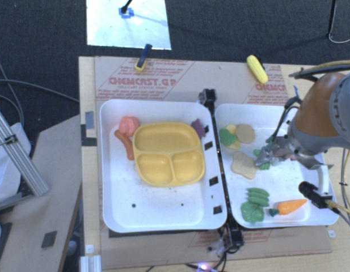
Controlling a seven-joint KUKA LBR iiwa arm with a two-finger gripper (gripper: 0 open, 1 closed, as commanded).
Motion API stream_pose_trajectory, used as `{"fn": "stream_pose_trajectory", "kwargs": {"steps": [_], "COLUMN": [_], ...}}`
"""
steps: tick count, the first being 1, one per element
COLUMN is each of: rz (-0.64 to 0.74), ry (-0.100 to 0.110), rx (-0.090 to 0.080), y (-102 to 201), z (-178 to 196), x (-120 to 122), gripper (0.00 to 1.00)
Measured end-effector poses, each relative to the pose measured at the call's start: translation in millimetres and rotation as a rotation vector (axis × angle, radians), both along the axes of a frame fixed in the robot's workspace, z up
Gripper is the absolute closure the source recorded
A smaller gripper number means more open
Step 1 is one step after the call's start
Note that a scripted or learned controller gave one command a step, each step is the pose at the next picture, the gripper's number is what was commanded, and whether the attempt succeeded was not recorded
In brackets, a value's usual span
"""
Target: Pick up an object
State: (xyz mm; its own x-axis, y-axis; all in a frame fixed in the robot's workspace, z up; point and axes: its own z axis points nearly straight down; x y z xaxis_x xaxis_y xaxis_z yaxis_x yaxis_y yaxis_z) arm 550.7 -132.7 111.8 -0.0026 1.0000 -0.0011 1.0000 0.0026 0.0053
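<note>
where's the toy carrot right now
In the camera view the toy carrot lies in the right bin, near its front right corner, just right of the green pea pods and below the gripper.

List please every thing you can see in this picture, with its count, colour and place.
bins: 2, white, side by side on the bench
tray: 1, yellow, three compartments, in the left bin
pink toy: 1, pink and orange, left of the tray
purple piece: 1, purple, at the tray's upper right corner
round toys: 3, green, yellow, tan, top of the right bin
bread: 1, tan, middle of the right bin
peas: 1, green, bottom of the right bin
carrot: 1, orange, right of the peas
corn: 1, yellow, on the bench above the right bin
arm: 1, grey with orange band, over the right bin
pincer: 1, grey, beside the bread
</note>
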Motion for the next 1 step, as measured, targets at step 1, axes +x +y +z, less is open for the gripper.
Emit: {"fn": "stream_pose_trajectory", "kwargs": {"steps": [1], "rz": [0.006], "ry": [0.002], "rx": [0.003], "y": [53.3], "z": [48.5], "x": [-22.0], "gripper": [1.00]}}
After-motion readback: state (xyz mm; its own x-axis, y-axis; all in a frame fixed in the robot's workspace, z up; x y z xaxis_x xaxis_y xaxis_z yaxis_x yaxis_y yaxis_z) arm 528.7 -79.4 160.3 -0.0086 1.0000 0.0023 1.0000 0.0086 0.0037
